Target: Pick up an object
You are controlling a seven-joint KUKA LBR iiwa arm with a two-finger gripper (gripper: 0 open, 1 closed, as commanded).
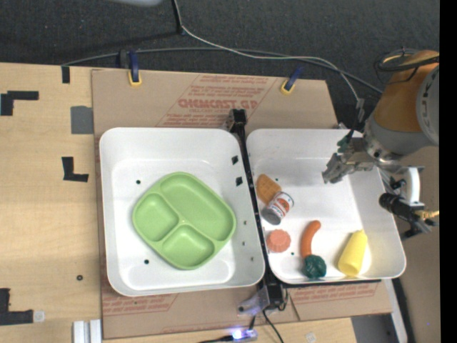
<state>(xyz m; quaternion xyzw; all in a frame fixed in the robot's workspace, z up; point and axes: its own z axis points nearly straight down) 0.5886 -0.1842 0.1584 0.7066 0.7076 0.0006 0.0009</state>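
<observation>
Yellow and glossy, the corn-shaped toy (353,253) lies nearest the camera in the right bin (307,148), close to the near right corner and apart from its neighbours. It looks like hollow moulded plastic: light, stiff, a little slick, and rounded, so I judge it best taken across its narrow middle, where two fingers can straddle it without rolling it away. Just beside it to the left sits a small dark green lump (313,266), touching or nearly touching the lower end of an orange carrot-like piece (309,237); that pair is crowded, and a grasp there risks nudging both. Further left, near the divider, a flat pinkish-red disc (278,241) lies low on the floor, probably hard to get fingers under. Behind it, a small can (277,206) lies tilted on its side with a tan, bread-coloured piece (267,187) touching it at the far end; the can would likely roll if pinched off-centre.

Farther back and to the right, the gripper (338,168) hovers over bare floor of the right bin, well apart from every object and holding nothing; whether its fingers are spread or together I cannot tell. The left bin (121,148) carries a green divided plate (183,220), wide and shallow, awkward for a two-finger pinch except at the rim.
</observation>
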